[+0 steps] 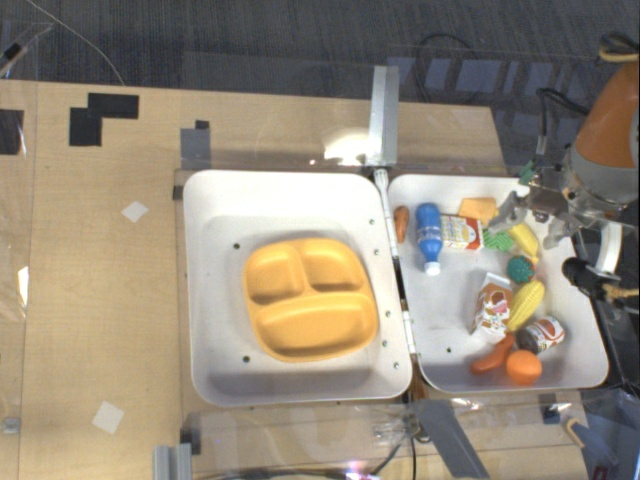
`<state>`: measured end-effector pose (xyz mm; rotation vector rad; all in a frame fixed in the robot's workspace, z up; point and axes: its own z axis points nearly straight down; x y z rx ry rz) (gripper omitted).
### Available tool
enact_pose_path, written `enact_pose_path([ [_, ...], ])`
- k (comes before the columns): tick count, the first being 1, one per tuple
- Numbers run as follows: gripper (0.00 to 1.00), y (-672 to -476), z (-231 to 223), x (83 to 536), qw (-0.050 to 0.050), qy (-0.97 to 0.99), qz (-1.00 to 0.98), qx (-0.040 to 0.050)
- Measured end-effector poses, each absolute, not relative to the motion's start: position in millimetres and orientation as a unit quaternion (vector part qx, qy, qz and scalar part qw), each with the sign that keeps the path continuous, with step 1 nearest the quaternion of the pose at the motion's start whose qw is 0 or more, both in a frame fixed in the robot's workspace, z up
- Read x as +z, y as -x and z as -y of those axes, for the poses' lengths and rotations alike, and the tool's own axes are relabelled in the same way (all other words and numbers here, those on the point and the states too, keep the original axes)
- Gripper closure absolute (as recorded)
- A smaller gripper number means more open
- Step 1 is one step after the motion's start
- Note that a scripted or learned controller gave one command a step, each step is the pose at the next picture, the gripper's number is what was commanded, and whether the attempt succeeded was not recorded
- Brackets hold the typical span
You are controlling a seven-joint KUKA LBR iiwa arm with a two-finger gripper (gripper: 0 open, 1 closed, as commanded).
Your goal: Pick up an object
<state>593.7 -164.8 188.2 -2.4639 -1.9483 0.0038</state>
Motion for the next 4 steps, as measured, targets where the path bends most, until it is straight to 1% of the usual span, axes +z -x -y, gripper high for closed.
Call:
enact_pose_path([
  [1,0.00,-653.9,106.7,91.8,-0.001,0.799,0.602,-0.0003],
  [2,0.00,-614.7,156.7,86.7,-0.003,0.822,0.569,-0.0013],
  [3,0.00,-635.0,96.6,87.0,-0.002,0.958,0.287,-0.0032],
  [4,0.00,-593.3,169.9,86.7,-0.002,0.977,0.215,-0.0017],
])
